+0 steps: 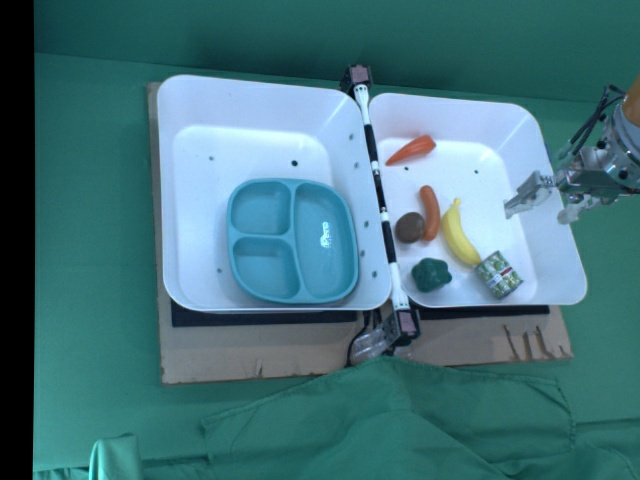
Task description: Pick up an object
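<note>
The right bin (pixel 545 138) holds an orange carrot (pixel 411 149), a red-orange sausage (pixel 430 211), a brown round fruit (pixel 409 227), a yellow banana (pixel 460 234), a dark green vegetable (pixel 431 274) and a small can (pixel 498 274) lying on its side. My gripper (pixel 547 204) hovers over the bin's right edge, to the right of the banana and above the can. Its fingers (pixel 526 195) stand apart with nothing between them, so it is open.
The left bin (pixel 200 118) carries a teal divided plate (pixel 292 240). A black-and-white hinge bar (pixel 378 198) runs between the bins. Green cloth (pixel 400 418) lies bunched along the front of the bench.
</note>
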